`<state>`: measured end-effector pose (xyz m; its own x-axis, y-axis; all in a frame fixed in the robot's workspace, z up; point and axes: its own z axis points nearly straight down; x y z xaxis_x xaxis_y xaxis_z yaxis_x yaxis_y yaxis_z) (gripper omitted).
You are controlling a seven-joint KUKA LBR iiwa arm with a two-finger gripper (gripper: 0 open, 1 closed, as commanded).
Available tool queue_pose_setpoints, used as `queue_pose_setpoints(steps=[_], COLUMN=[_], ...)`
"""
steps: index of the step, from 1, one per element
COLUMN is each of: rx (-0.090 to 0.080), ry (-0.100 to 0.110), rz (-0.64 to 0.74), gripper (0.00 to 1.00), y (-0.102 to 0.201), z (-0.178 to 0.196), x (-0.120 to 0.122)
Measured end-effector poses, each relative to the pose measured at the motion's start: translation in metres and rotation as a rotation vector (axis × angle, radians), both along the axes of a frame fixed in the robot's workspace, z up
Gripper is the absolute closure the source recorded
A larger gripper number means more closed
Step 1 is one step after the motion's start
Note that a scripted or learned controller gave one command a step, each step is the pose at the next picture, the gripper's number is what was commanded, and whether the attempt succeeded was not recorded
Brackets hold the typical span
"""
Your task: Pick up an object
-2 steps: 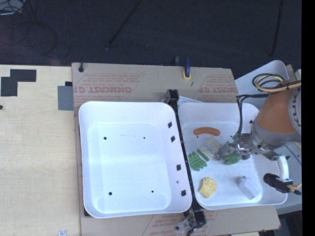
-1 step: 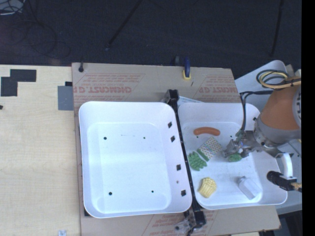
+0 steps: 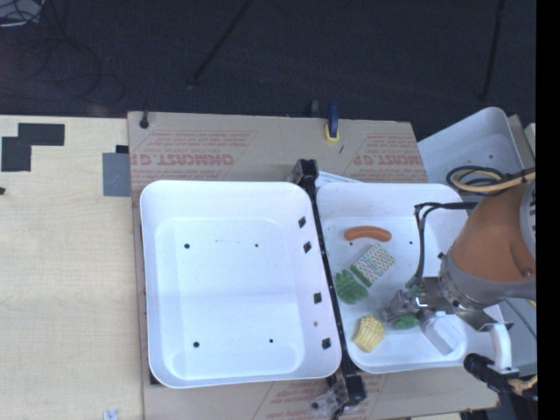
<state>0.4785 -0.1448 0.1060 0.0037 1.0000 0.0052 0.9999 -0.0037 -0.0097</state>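
Note:
The right bin holds several small toys: an orange sausage, a checkered green-and-white block, a green leafy piece, a yellow corn cob and a small green piece. My gripper is low in this bin, at the right, right over the small green piece. The arm's orange band rises behind it. The fingertips are hard to make out against the clutter.
The left bin lies beside the right one, split from it by a black clamp rail. Both rest on a cardboard sheet. Black cables loop near the wrist.

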Motion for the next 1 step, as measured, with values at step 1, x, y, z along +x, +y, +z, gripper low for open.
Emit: queue_pose_setpoints(steps=[1], rx=[-0.004], ry=[-0.008], rz=[0.002], gripper=[1.00], y=[0.1126], z=[0.0833], x=[0.0107])
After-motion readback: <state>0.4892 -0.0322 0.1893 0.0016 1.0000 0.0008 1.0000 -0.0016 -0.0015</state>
